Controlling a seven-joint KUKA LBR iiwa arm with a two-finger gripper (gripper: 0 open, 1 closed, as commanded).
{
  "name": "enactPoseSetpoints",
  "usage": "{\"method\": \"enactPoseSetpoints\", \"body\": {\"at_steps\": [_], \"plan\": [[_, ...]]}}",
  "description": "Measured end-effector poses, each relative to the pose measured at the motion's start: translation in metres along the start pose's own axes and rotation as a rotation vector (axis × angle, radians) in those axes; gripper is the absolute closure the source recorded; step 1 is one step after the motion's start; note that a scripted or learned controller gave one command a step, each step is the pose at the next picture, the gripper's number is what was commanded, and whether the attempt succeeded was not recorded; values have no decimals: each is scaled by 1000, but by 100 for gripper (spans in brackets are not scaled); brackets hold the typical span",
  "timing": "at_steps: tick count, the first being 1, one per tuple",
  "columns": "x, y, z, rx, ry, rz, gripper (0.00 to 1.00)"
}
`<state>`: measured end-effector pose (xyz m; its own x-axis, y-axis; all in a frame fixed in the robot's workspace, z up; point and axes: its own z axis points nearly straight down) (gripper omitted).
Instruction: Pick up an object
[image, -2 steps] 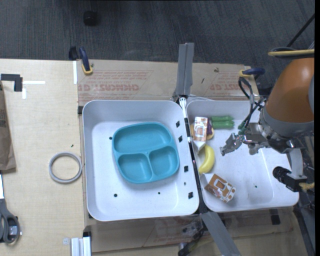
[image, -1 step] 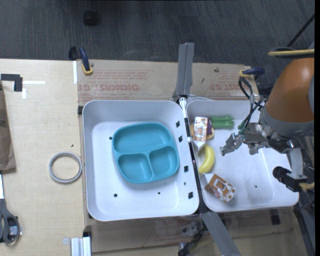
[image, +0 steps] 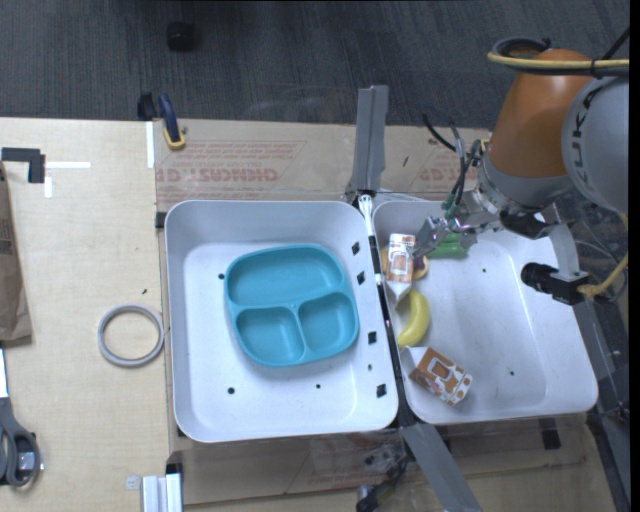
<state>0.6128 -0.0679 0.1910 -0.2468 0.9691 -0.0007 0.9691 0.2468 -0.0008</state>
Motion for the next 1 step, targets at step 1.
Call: {"method": "enactPoseSetpoints", "body": {"at_steps": [1], "plan": [[-3, -1, -9, 0, 0, 6, 100]]}}
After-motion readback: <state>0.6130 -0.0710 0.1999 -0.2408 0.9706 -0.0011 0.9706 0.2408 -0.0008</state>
